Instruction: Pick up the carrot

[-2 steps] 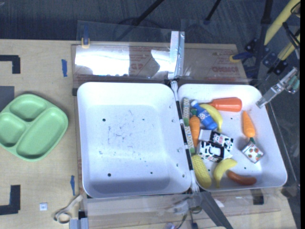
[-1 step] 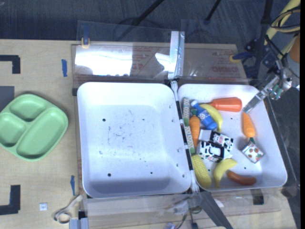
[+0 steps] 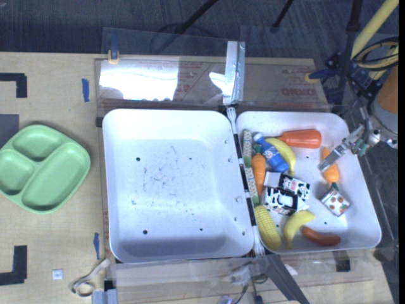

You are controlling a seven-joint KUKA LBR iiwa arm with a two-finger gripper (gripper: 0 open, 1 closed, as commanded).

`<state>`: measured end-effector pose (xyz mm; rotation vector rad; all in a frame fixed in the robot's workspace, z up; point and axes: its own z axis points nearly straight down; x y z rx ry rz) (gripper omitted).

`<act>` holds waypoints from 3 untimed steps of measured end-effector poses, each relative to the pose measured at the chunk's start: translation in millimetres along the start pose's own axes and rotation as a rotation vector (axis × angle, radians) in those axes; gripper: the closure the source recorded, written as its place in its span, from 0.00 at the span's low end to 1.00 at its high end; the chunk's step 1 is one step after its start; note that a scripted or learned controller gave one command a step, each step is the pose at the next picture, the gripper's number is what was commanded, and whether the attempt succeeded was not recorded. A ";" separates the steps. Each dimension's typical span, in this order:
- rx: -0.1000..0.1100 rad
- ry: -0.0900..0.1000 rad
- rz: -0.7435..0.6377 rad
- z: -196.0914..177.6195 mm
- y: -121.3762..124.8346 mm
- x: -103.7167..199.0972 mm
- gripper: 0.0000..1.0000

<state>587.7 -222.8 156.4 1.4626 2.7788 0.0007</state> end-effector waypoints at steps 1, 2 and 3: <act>-0.006 0.003 0.060 70.2 3.1 4.3 0.00; -0.009 -0.004 0.060 59.8 3.8 2.4 1.00; -0.001 -0.001 0.017 -41.6 32.5 10.5 1.00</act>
